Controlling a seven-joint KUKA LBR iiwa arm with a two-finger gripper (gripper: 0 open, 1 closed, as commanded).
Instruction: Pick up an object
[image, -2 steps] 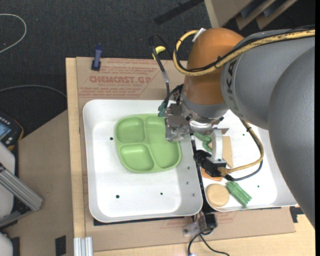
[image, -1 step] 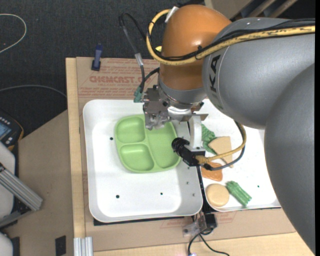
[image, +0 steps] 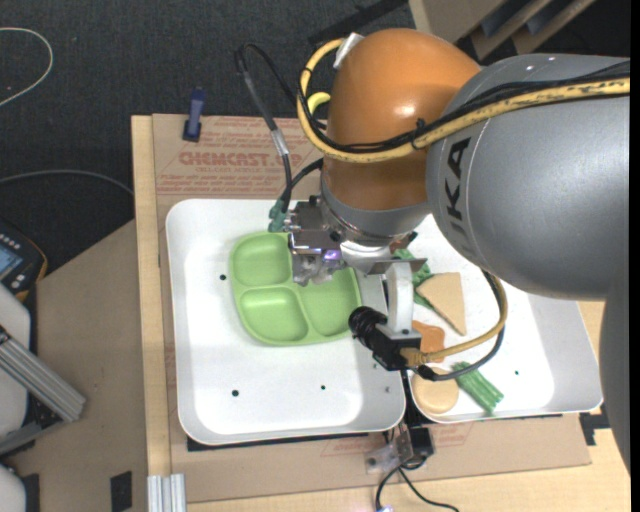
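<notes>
Two shallow white bins (image: 200, 330) share the counter; hand (image: 325, 262), grip state untellable, hovers over the green sectioned plastic tray (image: 270, 300), nothing lifted yet.

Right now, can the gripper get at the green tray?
Probably yes. The gripper sits right over the green tray's right edge in the left bin, and nothing lies on the tray. The wrist hides the fingers, so actual contact is unclear.

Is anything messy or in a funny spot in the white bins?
Nothing looks spilled or broken. The green divided tray lies flat but turned at a slant in the left bin. In the right bin, a tan wedge, a green stick and a pale round piece lie crowded near the shared edge.
</notes>
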